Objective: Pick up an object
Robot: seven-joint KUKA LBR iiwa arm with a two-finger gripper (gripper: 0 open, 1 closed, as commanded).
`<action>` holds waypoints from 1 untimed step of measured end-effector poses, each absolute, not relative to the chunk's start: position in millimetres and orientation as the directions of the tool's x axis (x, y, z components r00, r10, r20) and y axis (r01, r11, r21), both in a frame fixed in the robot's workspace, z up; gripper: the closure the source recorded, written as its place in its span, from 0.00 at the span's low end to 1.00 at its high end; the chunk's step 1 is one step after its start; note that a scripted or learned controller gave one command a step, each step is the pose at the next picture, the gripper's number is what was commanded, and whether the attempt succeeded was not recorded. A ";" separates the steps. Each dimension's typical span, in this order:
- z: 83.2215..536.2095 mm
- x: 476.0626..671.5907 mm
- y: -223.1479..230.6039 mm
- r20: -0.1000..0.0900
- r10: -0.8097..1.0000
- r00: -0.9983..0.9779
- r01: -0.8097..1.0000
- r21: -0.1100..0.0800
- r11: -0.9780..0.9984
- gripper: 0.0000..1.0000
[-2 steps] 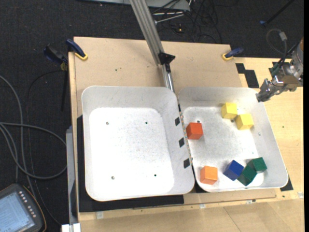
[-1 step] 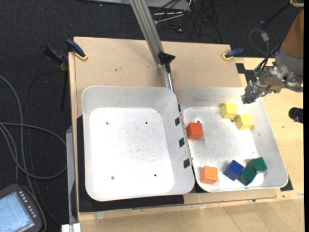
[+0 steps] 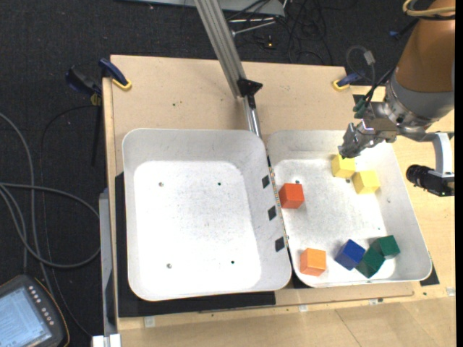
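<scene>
Gripper: the dark two-finger gripper [image 3: 352, 147] hangs at the far edge of the right shallow white plastic bin [image 3: 409, 215]; whether it is spread or pressed together cannot be told from this angle.
Nearest object: a small yellow cube [image 3: 343, 167] sits just below the gripper tip, close enough that contact cannot be ruled in or out; nothing is visibly between the fingers.
Beside it: a second yellow cube [image 3: 367, 181] lies just past the first, toward the near side and right.
Further left: an orange-red cube [image 3: 291, 195] sits near the bin's left wall.
Near edge, well away from the gripper: a lighter orange cube [image 3: 313, 261], a blue cube [image 3: 351, 254] and two dark green cubes [image 3: 380, 254] clustered together, blue touching green.
Beyond: the left shallow white bin [image 3: 145, 215] lies alongside, both on the tan wooden bench [image 3: 181, 92].
</scene>
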State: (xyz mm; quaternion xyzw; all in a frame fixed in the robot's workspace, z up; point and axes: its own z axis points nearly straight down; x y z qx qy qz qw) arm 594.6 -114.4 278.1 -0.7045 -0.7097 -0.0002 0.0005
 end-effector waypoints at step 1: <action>264.0 594.3 -64.8 0.001 1.000 -0.008 1.000 -0.001 0.008 1.00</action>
